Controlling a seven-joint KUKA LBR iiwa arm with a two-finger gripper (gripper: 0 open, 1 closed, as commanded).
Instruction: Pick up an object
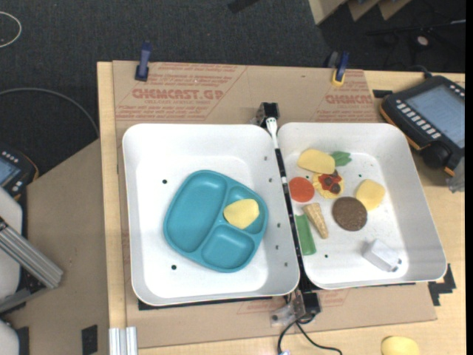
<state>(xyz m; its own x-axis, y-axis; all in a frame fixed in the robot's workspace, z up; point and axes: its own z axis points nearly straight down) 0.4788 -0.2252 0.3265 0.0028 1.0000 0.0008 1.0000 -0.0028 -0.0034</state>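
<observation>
Camera view, from above at a slant: nine small objects lie loose in the right bin [414,198].

- A tan cone [316,220] has its long axis running from upper left to lower right; which end is the tip is hard to tell.
- A green bar [306,237] lies just beside the cone, its long axis nearly parallel to the bin's left wall.
- A flat brown disc [349,214] sits right of the cone, with a rounded yellow lump [370,194] touching or nearly touching its upper right.
- An orange-red disc [301,189] lies above the cone.
- A small red, yellow and black piece [329,184] beside that disc is too small to identify.
- A yellow oval [316,160] partly covers a green piece [341,157] at the back.
- A grey-white block [382,256] lies tilted near the front wall.

The left bin [148,168] holds a teal divided plate [198,217], with a pale yellow piece [241,213] in its upper right compartment. Both bins rest on a printed cardboard sheet [185,87] held by two clamps [143,61]. A pendant [432,117] is cut off at the right edge, and a yellow thing [399,345] at the bottom edge.
</observation>
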